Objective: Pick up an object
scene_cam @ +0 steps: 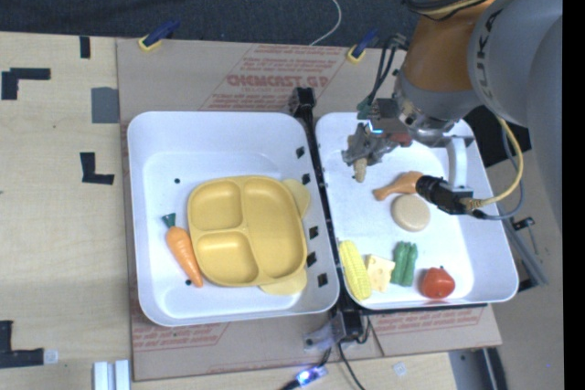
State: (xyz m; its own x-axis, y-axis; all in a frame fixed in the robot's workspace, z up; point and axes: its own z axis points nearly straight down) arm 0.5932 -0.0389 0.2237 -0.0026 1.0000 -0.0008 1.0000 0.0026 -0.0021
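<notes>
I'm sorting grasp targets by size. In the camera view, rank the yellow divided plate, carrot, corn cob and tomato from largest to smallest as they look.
1. yellow divided plate, by far
2. carrot and corn cob: look alike in length, so unranked
3. tomato

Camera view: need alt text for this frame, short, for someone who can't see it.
The grey and orange arm reaches in from the right, its gripper low over the right bin, which holds a drumstick, round bun, corn, cheese wedge, green vegetable and tomato. The left bin holds a yellow divided plate with a carrot beside it.
</notes>
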